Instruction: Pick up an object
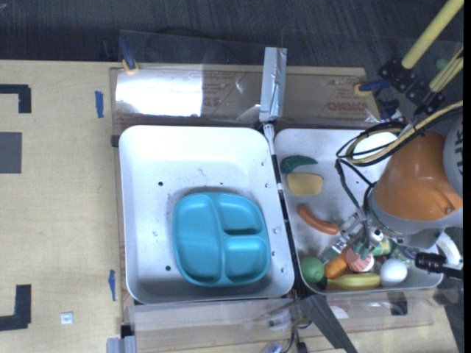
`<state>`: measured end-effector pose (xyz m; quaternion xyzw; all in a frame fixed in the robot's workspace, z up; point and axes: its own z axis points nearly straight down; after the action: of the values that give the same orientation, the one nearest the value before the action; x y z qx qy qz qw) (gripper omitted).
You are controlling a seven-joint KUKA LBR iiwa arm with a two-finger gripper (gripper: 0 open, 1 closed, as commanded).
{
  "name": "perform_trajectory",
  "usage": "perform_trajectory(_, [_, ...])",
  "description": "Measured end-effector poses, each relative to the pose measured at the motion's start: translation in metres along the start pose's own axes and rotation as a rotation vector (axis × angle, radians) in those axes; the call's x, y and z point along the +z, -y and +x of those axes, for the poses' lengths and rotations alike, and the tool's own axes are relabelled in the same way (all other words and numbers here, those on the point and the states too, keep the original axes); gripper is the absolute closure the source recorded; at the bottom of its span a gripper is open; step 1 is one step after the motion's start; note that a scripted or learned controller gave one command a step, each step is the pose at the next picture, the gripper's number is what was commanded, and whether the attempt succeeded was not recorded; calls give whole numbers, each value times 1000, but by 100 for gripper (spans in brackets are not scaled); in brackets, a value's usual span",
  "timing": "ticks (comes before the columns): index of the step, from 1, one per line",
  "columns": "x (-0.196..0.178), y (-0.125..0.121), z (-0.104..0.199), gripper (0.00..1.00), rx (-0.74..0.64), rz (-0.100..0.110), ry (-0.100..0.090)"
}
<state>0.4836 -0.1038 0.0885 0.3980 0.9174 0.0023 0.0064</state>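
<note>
Camera view: tool [358,250] among toy food [346,267]; grip state unclear.

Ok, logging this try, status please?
End effector low in right bin, over the toy food pile. Carrot, banana, egg crowded beneath it. Nothing seen gripped. Sausage lies apart, easier.

Pale wood bench [51,219] (black tape marks), dark carpet floor [184,6] behind

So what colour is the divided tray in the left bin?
Light blue tray, clear in the camera view.
</note>
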Motion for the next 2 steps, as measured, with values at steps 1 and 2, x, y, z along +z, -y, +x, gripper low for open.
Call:
perform_trajectory(1, [-83,13,-73,0,38,5,-3])
perform_trajectory(2, [-20,-47,-44,0,-187,7,-11])
